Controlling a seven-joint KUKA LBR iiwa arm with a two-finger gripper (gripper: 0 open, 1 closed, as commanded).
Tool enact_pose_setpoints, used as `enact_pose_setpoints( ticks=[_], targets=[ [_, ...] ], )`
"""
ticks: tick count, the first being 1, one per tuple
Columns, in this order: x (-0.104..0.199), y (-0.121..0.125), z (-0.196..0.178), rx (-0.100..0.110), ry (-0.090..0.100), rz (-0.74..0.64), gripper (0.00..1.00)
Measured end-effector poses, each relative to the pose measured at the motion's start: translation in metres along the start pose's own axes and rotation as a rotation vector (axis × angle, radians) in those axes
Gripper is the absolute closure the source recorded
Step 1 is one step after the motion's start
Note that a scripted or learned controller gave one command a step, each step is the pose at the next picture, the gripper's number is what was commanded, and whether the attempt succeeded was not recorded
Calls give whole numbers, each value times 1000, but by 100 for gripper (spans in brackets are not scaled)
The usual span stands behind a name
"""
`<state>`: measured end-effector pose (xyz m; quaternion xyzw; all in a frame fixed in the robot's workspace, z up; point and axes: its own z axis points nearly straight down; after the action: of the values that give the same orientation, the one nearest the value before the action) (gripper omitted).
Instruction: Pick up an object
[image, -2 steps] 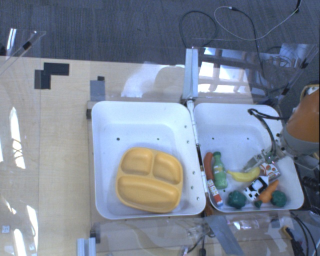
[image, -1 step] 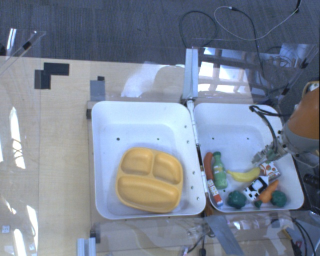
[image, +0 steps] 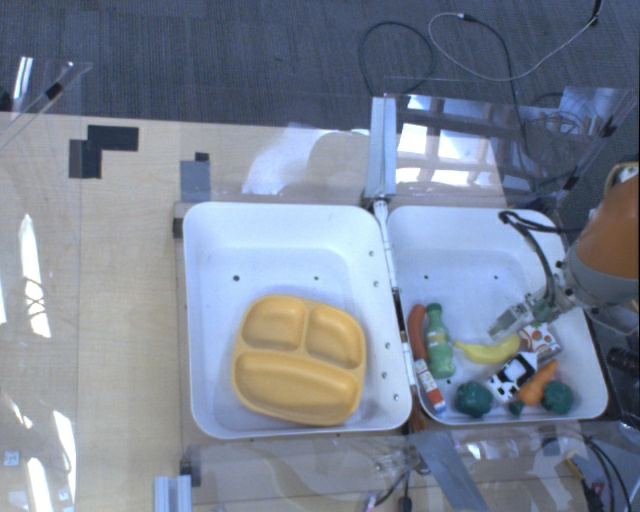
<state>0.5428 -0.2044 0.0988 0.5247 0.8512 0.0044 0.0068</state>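
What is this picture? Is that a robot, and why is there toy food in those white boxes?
Yes! One camera looks down from above the bench. The grey and orange thing on the right is a robot arm, and its gripper is its hand, reaching over the right bin. In that bin lie toy foods: a banana, a green bottle, a carrot and some broccoli. The left bin holds a yellow tray with compartments. The robot's job is to pick one thing up.
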Motion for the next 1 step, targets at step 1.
enact_pose_setpoints(
  ticks=[1],
  targets=[
    [2, -7, 11, 4, 1, 47, 0]
  ],
)
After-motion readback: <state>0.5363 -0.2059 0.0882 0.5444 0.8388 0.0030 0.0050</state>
